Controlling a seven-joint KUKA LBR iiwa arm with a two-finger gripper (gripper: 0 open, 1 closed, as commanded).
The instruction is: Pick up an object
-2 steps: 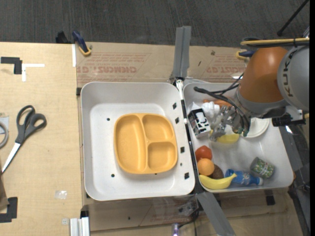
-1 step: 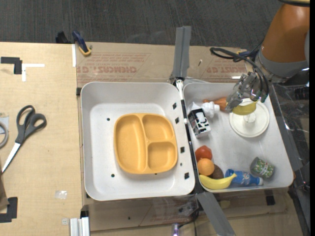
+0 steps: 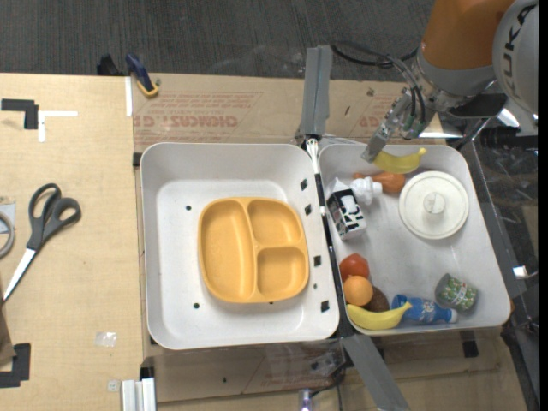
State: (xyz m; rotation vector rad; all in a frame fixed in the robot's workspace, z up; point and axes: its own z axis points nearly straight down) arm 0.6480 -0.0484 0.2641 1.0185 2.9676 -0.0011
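- Right bin (image 3: 488, 255), far end: a yellow banana (image 3: 402, 158) lies against the far wall, with an orange-brown item (image 3: 392, 181) touching it on the near side.
- End effector (image 3: 385, 137) hangs over the far-left corner of the right bin, tilted, its tip just beside the left end of that banana. Whether it is spread or pressed together cannot be told; nothing is seen pinched in it.
- A white round lid (image 3: 435, 204) with a central knob sits just right of the orange-brown item.
- A small white bottle (image 3: 366, 189) and a black-and-white box (image 3: 346, 212) lie along the bin's left wall.
- Near end of the right bin: a tomato (image 3: 354, 266), an orange (image 3: 359, 291), a second banana (image 3: 378, 317), a blue bottle (image 3: 425, 312) and a green can (image 3: 455, 292), the first four touching in a cluster.
- Left bin (image 3: 163, 255): a yellow divided plate (image 3: 253, 248) lies flat at the centre.
- Table (image 3: 68, 229), left of the bins: scissors (image 3: 41, 226) with black handles, well apart from both bins.
- The arm (image 3: 471, 32) enters from the upper right, orange band above the wrist.
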